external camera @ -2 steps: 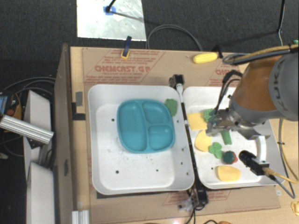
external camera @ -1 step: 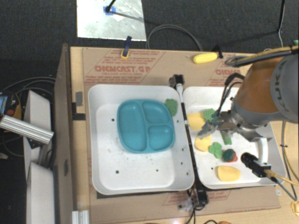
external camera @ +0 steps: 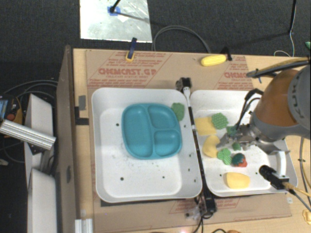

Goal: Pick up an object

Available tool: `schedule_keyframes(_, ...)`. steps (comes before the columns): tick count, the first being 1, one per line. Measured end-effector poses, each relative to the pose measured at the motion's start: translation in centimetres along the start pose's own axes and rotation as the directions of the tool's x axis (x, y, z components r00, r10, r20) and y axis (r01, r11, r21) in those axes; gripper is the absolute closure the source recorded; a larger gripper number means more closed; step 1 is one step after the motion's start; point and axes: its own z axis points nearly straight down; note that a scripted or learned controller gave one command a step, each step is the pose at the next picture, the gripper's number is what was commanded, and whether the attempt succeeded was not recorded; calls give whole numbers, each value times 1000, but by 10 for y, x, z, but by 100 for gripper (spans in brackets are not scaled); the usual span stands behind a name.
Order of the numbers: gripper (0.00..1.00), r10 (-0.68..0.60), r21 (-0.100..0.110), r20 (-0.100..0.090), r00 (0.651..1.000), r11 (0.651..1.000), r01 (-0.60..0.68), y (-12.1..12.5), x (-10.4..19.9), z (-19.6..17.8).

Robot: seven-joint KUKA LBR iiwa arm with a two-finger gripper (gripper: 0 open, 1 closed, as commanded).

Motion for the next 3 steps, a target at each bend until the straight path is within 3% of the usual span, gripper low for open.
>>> schedule_keyframes(1,0,-2,-1,-1,1000,1000,2,-35,-16,43)
schedule_keyframes(2,100,-5,-7,0,1000,1000,5,-32,-15,30)
schedule_keyframes(3,0,-4,-7,-1,1000,1000,4,-32,-15,30)
